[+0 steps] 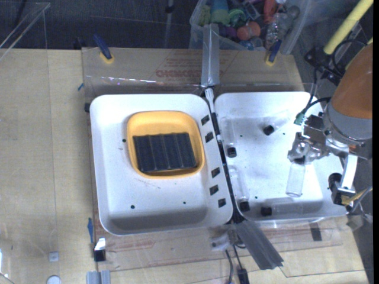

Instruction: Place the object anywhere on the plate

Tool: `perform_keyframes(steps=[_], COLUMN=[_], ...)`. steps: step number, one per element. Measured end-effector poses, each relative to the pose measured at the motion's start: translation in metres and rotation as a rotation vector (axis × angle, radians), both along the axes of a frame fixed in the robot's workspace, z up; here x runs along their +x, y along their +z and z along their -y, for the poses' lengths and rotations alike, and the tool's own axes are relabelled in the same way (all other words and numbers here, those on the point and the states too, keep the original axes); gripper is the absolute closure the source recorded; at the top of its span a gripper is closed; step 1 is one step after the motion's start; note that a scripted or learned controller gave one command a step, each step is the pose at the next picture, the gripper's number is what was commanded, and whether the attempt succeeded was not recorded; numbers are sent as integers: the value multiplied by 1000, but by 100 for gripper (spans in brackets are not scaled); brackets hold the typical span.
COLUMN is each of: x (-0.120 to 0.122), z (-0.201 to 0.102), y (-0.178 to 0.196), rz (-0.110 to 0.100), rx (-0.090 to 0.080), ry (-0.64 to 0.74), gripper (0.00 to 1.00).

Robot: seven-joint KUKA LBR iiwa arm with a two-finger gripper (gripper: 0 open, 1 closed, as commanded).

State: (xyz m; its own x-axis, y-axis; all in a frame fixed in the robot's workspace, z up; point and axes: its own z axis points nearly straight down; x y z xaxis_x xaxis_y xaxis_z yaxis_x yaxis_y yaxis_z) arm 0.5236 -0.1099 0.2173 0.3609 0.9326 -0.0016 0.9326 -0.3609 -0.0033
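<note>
A dark ridged rectangular object (164, 151) lies flat on the yellow plate (136, 129) in the left bin (112, 206). It covers most of the plate's middle. My gripper (321, 181) hangs over the right side of the right bin (260, 170), far from the plate. Its two pale fingers (294, 180) point down and stand wide apart, with only bare bin floor between them. The grey arm with its orange band (358, 87) comes in from the right edge.
A raised divider with black clips (212, 158) separates the two bins. Small black bits (267, 129) sit on the right bin's floor. A clear tub of colourful toys (249, 10) stands behind the bins. Cables hang near the wrist.
</note>
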Motion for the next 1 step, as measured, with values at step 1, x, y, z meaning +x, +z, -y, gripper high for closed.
perform_keyframes(steps=[1], x=[0], z=[0], y=[0], rz=[0], rx=[0], ry=[0], gripper=[0])
